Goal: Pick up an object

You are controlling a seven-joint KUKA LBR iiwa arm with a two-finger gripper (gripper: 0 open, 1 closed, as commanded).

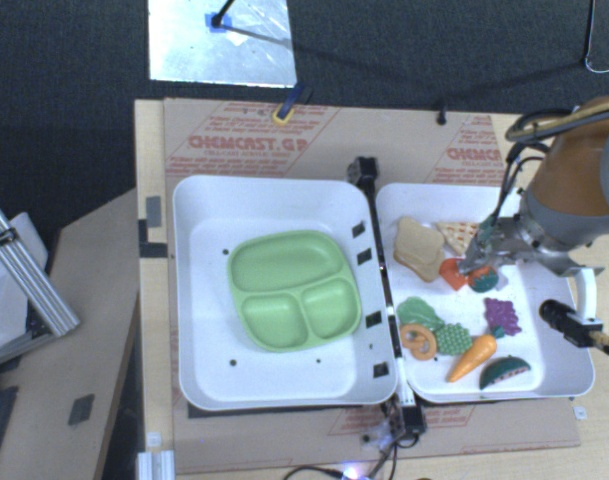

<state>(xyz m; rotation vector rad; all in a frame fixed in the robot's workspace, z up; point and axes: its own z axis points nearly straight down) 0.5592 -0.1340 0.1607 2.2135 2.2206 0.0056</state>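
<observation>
One gripper [481,261] was down in the right bin [574,368] at the frame's right, over a red toy [452,272] beside the bread slice [417,249]; jaw state could not be told; judged mid-grasp, next needing closure and lift.
</observation>
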